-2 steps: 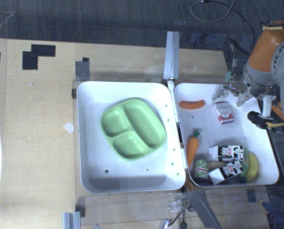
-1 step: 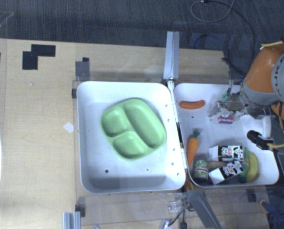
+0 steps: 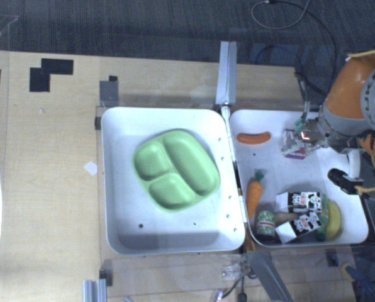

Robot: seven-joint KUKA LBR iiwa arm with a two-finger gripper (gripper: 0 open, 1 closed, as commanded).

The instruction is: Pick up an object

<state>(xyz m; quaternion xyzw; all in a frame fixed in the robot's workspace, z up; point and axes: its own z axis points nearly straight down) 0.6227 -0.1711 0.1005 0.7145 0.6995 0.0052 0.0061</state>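
**Gripper poised at the far edge of the right bin, no object secured**

The gripper (image 3: 299, 140) is seen low near the far wall of the right bin (image 3: 272, 118), just right of the sausage (image 3: 253, 138). Whether its fingers are spread or closed cannot be told, and nothing is seen held.

The sausage is judged the likeliest target. A grasp across its short width should be made, centred along its length, well off the bin wall.

It is a small, smooth, orange-red piece lying flat, clear of the carrot (image 3: 254, 197) nearer the camera. The green divided tray (image 3: 176, 168) is left of it.
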